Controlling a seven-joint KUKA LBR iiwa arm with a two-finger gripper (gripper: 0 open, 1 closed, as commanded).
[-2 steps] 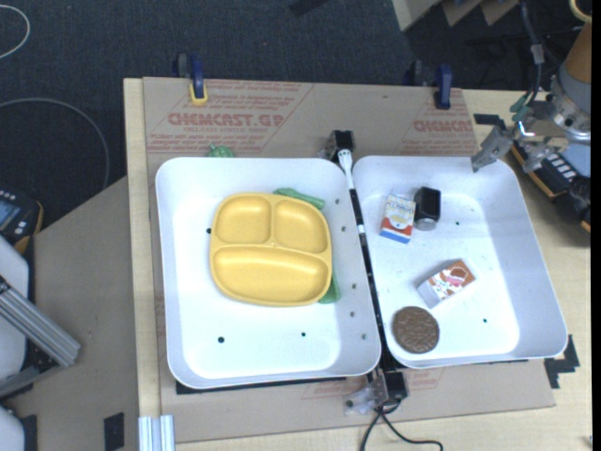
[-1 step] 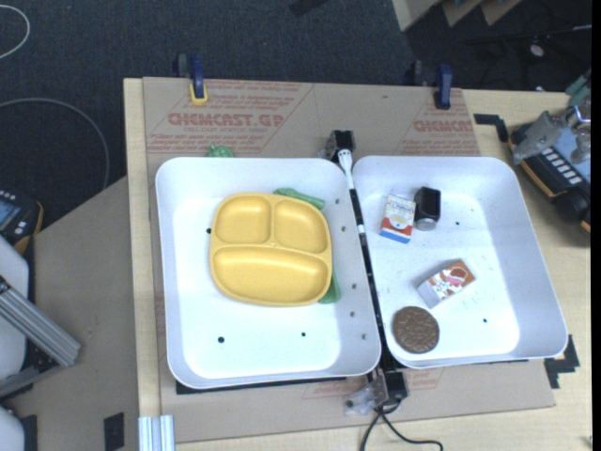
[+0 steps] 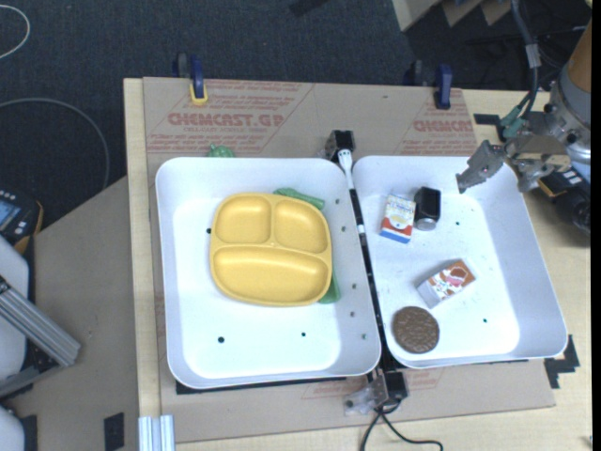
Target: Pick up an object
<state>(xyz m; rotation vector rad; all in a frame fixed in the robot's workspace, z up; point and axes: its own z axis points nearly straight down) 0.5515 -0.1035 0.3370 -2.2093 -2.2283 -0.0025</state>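
Dark blue-grey carpet surrounds a brown cardboard-topped bench (image 3: 282, 111) printed with red lettering and held at its far edge by two blue clamps (image 3: 196, 75). Two shallow white bins sit on it side by side. On the left, the first white bin (image 3: 188, 280) holds a yellow plastic plate with three compartments (image 3: 271, 249), lying flat near the bin's middle, with a green item (image 3: 302, 196) peeking out from under its far and right edges. On the right, the second white bin (image 3: 526, 271) holds four loose things — a small white carton with red and blue print (image 3: 398, 218) near the far left, a small black block (image 3: 427, 206) touching that carton's right side, a grey box with a red and white label (image 3: 446, 283) lying tilted nearer the middle, and a round brown disc (image 3: 415, 329) close to the near rim, just beside the box. From the right, the grey two-finger gripper (image 3: 475, 172) reaches over the far right part of this bin, above and apart from the black block. Nothing is seen between its fingers, and whether they are spread or closed cannot be told from this angle. All four things lie on the bin floor — none is lifted.
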